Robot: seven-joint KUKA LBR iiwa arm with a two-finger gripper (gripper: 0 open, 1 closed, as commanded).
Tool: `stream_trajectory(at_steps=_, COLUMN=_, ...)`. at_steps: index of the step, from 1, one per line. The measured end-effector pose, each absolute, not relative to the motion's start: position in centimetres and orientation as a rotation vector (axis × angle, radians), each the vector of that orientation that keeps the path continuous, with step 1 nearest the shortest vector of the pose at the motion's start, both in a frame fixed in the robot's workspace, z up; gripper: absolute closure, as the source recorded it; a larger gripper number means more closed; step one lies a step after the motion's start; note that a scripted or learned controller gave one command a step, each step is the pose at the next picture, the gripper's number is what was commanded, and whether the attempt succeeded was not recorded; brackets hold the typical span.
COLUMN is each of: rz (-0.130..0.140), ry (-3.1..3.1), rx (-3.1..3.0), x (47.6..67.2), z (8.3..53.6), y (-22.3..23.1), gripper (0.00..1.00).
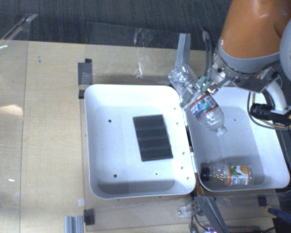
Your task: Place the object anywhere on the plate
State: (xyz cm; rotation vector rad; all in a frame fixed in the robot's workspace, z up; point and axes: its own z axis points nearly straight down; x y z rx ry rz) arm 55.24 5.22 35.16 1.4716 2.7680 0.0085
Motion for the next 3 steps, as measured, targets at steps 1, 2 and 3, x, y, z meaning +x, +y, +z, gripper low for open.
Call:
stream_trajectory(at_steps=1, rz=0.006, ry=2.974, rx=0.997, x=54.3, z=30.1, y=9.8, gripper=1.00)
stream_trajectory(at_steps=2, rz=0.005, ry=3.072, rx=0.642, x=56.5, z=20.1, y=10.8, gripper=1.00)
stream_trajectory(at_steps=3, rz=0.007, ry=3.031, rx=0.803, x=58.4, z=18.6, y=7.3, gripper=1.00)
